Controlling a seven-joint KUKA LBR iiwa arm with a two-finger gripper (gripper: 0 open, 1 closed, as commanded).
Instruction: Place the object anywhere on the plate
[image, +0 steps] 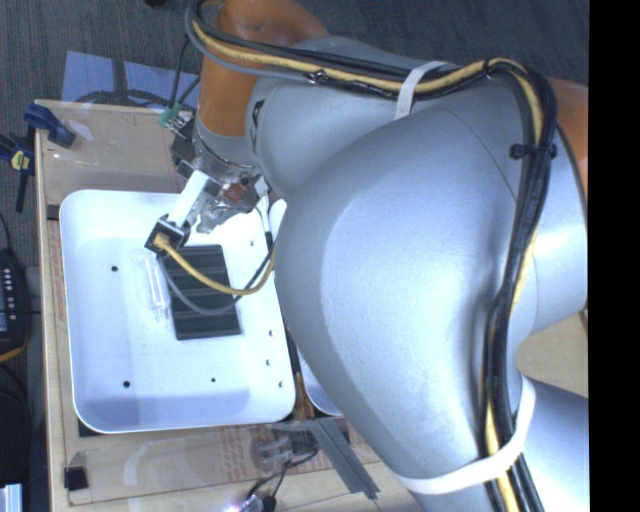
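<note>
A flat black ribbed rectangle (207, 297) lies in the left white bin (110, 380), a little right of its middle. Beside its left edge rests a clear plastic tube-like piece (156, 285). My gripper (214, 208) hangs over the bin's upper part, just above the top end of the black rectangle. Whether anything is in it is hidden by the wrist.
The big grey arm covers the right half of the view and nearly all of the right bin, of which a sliver of rim (312, 395) shows. A blue clamp (45, 125) sits at the bench's top-left corner. Bare bin floor lies to the left and below the black rectangle.
</note>
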